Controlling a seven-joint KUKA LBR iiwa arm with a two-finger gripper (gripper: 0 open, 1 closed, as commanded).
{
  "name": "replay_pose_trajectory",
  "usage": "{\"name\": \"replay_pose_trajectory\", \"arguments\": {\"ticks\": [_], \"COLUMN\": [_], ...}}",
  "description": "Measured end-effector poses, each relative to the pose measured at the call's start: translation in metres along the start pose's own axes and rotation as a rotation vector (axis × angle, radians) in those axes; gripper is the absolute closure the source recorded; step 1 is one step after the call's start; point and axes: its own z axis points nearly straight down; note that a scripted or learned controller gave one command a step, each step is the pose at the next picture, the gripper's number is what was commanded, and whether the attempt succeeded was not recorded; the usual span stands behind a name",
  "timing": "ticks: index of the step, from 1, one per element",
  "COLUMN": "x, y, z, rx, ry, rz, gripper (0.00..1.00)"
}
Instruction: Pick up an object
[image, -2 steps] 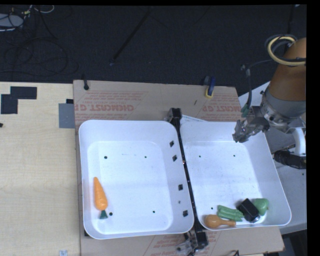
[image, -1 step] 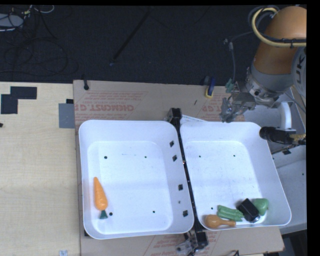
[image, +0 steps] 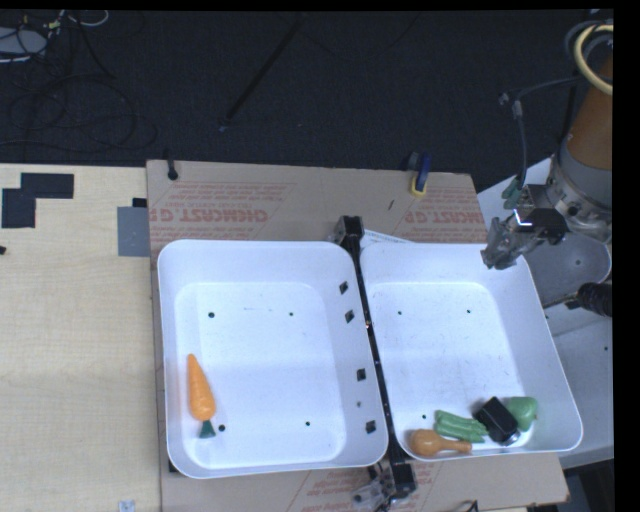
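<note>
Two white bins sit side by side. The left bin (image: 255, 262) has a carrot (image: 200, 388) near its front left corner. The right bin (image: 450, 300) has a black block (image: 497, 419) among green and orange toys. The gripper (image: 503, 243) hangs over its far right corner (I cannot tell its state). It looks like picking has not begun; next it must go down to one toy.

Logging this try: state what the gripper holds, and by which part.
Nothing: the gripper hangs over the right bin's far corner, with no object between its fingers.
</note>
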Motion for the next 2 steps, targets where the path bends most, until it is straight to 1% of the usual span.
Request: {"name": "replay_pose_trajectory", "arguments": {"ticks": [1,2], "x": [-0.055,-0.005], "y": [-0.061,-0.013], "z": [-0.015,0.012], "rx": [0.002,0.002], "ry": [-0.001,0.001], "rz": [0.004,-0.007], "gripper": [1.0,1.0]}}
